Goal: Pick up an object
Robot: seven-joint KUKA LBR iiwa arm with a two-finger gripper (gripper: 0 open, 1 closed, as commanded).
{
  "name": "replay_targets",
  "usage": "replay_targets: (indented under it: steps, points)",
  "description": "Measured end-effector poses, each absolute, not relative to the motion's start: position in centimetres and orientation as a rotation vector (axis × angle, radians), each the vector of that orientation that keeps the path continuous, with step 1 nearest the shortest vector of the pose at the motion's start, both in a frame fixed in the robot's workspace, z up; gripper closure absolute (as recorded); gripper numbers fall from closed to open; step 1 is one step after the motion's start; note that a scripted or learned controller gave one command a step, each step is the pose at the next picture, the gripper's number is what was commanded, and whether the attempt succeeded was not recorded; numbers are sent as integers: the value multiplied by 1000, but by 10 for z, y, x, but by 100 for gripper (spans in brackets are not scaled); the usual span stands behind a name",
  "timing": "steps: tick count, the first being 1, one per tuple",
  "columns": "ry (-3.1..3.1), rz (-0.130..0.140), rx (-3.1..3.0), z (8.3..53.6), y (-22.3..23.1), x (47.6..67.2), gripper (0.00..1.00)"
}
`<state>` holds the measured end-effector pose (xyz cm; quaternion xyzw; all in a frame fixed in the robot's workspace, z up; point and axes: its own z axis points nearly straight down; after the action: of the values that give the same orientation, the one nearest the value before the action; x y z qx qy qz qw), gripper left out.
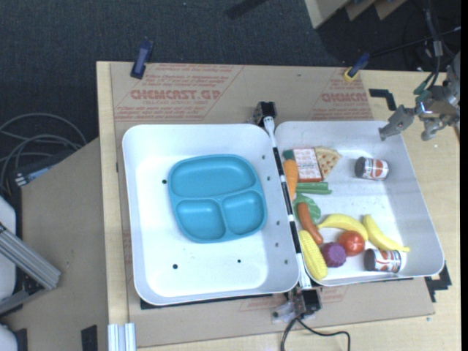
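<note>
Gripper (pixel 412 120), seemingly open, hovers just beyond the can (pixel 371 168).

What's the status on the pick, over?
Gripper open, hovering at right bin's far right corner, holding nothing. Nearest item: small can, lying untouched. Nothing blocking it.
</note>
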<state>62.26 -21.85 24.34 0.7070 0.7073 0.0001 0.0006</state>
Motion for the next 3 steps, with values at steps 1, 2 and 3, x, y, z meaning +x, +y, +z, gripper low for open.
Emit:
replay_targets:
  steps: [1,2,3]
  points:
    - [2230,4,2223,100,-220,646,0]
    - [2231,13,2218,86,-217,634,0]
    - [2227,12,2216,98,-219,635,100]
